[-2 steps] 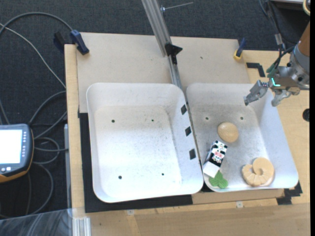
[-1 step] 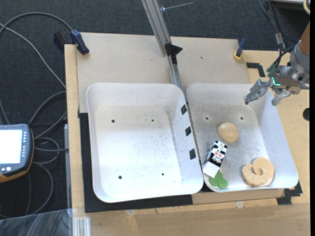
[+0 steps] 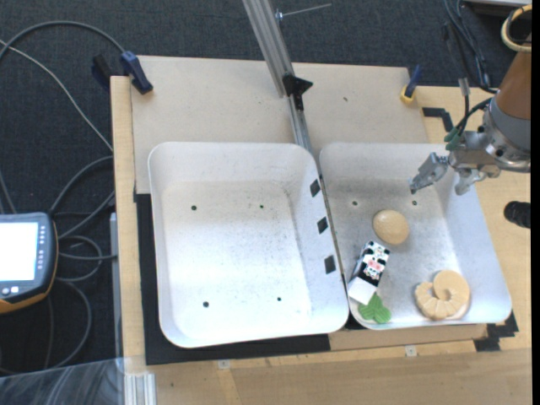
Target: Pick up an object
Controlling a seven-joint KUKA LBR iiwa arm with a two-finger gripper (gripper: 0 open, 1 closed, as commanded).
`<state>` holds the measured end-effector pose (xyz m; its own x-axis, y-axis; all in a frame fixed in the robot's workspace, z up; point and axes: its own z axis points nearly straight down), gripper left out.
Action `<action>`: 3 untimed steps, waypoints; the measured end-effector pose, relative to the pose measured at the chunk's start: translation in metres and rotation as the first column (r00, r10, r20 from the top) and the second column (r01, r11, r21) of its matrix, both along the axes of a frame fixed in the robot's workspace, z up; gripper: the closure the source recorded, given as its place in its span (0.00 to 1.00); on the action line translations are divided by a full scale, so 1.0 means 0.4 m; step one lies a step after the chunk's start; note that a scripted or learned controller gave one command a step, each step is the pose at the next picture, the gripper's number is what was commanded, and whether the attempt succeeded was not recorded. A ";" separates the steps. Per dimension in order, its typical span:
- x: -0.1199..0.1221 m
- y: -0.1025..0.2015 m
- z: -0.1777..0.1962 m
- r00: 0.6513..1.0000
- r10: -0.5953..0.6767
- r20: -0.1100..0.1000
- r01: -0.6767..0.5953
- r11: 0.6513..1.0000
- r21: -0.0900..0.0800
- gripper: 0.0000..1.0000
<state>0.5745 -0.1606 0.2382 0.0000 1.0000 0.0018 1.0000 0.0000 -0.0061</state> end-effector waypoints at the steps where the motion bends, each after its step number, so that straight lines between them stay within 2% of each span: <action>1: 0.014 0.013 -0.114 1.000 0.001 0.000 -0.001 1.000 0.001 0.00; 2: 0.029 0.026 -0.229 1.000 0.002 -0.001 -0.002 1.000 0.001 0.00; 3: 0.033 0.025 -0.194 1.000 0.001 0.007 -0.001 1.000 -0.001 1.00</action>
